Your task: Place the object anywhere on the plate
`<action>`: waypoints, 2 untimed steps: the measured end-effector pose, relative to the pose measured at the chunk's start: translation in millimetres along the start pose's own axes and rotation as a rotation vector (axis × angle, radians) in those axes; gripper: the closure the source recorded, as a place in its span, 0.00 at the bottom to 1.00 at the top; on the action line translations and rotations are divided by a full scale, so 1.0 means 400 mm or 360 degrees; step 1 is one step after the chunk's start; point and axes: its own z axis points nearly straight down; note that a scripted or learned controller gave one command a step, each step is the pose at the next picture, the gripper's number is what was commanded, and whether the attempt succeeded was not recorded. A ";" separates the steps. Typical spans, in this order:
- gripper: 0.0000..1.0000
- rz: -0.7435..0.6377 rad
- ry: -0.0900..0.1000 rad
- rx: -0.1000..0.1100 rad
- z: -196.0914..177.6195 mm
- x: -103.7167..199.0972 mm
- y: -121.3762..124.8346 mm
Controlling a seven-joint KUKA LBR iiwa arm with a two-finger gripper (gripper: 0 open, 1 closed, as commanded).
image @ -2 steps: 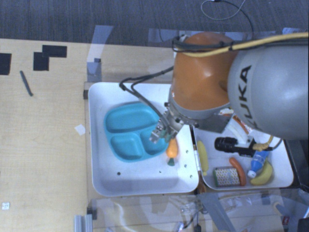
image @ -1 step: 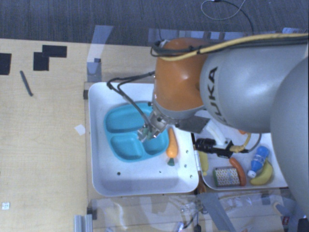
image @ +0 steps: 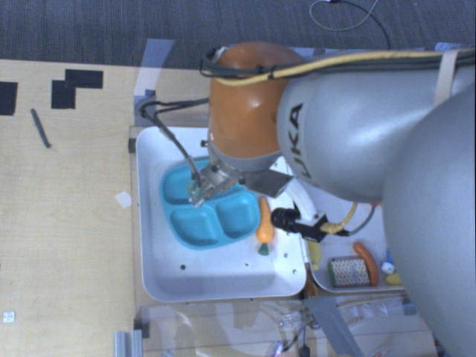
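A blue plate [image: 216,222] with three compartments lies in the left white bin [image: 216,277]. My gripper [image: 199,192] hangs over the plate's upper left compartment, near the ridge where the compartments meet. The wrist and orange band [image: 245,103] hide the back of the plate. An orange toy carrot [image: 264,220] with a green end lies on the bin floor just off the plate's right rim, apart from the gripper.
The right bin [image: 357,285] holds a small grater-like block [image: 348,271], a reddish sausage shape [image: 366,259] and other small items. The grey arm covers most of that bin. A black cable plug [image: 297,223] hangs by the carrot. Wooden bench lies left.
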 end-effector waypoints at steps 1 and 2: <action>1.00 0.0423 0.0000 0.0003 -0.050 0.036 -0.083; 1.00 0.0883 -0.0001 0.0007 0.071 -0.105 -0.070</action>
